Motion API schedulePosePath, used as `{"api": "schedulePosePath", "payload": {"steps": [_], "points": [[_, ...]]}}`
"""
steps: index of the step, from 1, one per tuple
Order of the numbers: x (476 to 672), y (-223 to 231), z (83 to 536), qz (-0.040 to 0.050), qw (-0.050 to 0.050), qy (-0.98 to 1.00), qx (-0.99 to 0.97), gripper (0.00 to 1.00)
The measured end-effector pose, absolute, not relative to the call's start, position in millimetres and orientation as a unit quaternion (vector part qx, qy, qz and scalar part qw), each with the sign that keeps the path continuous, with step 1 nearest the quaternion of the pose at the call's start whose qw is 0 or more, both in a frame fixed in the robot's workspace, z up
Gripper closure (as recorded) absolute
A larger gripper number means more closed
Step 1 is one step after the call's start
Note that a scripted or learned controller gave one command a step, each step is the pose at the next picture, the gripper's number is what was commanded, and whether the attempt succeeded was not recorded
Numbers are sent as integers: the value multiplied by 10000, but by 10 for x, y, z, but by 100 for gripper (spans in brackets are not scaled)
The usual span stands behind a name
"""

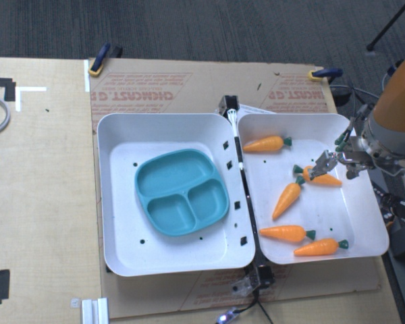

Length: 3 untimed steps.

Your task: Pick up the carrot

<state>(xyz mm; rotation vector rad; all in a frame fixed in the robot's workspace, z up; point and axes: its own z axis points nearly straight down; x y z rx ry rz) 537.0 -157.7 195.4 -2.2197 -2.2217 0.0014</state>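
Five carrots lie in the right bin [364, 238]. The target carrot [322, 177] rests near that bin's right wall, its long axis running roughly left to right, green top toward the bin's middle. The gripper [317, 169] has its tips at this carrot's leafy end, touching or just above it; whether the fingers are released or clenched cannot be told, and no carrot is seen clasped between them. The arm [395, 106] enters from the right, so the carrot's body lies along the line back toward the wrist. A slanted carrot [287, 199] lies just beside, to the lower left; another carrot [264, 143] sits near the far wall, and two more, one [283, 233] and another [320, 248], near the front. The left bin [115, 201] holds a teal divided plate [181, 191]. Both bins stand on cardboard [148, 90] over the pale desk [40, 194].
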Motion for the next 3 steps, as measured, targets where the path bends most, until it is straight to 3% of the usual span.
{"api": "schedulePosePath", "payload": {"steps": [1,2,3], "points": [[5429,-976,921,4,6,-7069,-7073,0],[5432,-979,1017,2,6,-7063,-7079,100],[4777,-618,1919,2,2,-7071,-7071,100]]}}
